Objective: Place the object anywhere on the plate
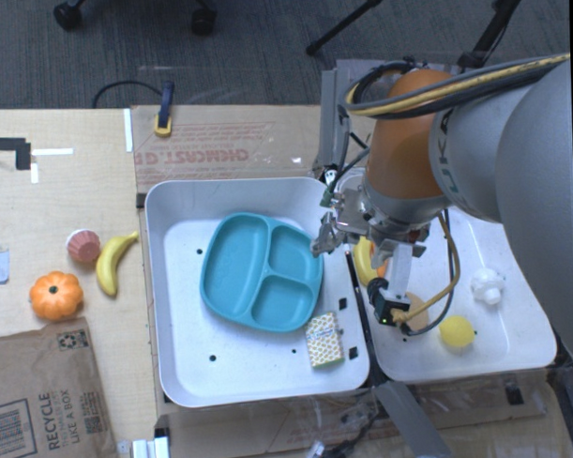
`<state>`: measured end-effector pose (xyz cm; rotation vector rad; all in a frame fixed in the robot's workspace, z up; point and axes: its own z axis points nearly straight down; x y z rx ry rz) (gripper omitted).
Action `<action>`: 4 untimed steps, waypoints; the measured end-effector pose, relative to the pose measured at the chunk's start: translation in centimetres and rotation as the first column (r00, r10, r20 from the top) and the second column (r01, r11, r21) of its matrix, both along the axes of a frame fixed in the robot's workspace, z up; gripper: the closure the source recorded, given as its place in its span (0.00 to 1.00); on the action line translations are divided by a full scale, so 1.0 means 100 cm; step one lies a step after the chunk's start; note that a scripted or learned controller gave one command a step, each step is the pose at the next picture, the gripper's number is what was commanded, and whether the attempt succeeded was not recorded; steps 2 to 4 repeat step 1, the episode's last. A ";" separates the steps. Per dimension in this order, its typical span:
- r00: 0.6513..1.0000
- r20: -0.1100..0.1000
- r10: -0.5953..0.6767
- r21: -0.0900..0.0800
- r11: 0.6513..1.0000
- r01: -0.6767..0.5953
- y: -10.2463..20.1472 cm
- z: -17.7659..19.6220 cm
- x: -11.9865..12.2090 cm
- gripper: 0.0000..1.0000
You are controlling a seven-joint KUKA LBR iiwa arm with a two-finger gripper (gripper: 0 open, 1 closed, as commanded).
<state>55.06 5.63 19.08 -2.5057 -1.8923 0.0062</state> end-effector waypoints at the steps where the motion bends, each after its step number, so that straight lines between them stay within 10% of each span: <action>1: 0.992 0.001 0.130 0.000 0.992 -0.130 -0.113 0.000 -0.012 0.00; 4: 0.992 0.001 0.130 0.000 0.992 -0.130 -0.113 0.000 -0.012 0.00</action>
